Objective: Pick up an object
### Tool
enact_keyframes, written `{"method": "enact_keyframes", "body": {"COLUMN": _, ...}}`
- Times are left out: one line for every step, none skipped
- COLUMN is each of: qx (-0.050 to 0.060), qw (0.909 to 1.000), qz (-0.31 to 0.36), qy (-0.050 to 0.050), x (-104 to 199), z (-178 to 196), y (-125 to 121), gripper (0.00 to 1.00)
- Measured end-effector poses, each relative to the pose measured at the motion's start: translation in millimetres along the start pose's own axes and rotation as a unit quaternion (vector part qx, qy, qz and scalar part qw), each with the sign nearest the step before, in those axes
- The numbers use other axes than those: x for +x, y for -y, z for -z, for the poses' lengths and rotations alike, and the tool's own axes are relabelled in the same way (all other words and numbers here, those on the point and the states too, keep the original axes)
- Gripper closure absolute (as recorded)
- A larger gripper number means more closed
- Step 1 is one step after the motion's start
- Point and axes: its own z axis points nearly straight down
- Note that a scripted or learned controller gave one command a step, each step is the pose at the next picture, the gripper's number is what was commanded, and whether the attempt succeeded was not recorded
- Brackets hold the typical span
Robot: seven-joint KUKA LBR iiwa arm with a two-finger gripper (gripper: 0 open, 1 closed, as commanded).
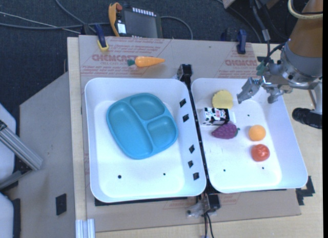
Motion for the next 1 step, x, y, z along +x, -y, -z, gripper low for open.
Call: {"method": "enact_keyframes", "body": {"qx": 0.003, "qw": 1.0, "qz": 0.0, "qy": 0.0, "x": 0.7, "z": -42.3, "y": 2.4, "gripper": 0.0}}
